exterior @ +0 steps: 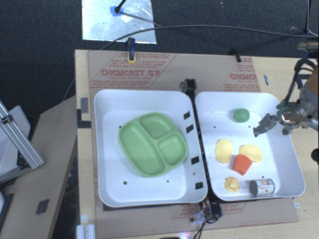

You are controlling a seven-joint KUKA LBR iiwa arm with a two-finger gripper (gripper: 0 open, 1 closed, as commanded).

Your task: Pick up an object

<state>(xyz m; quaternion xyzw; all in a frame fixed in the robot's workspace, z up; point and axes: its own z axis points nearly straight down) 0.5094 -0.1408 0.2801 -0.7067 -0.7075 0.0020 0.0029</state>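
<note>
The small can lies on its side in the right bin's near corner, long axis running left-right. Beside it sit 3 yellow pieces and 1 orange block. The gripper hovers above the bin's right side, grasping nothing, whether spread or clenched I cannot tell.

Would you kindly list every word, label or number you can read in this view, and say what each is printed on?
"CHEMCAST GP": red print, repeated on the brown board under the bins.
Smaller red lines around that print: too blurred to read.
Label on the small can in the right bin: too small to read.
</note>
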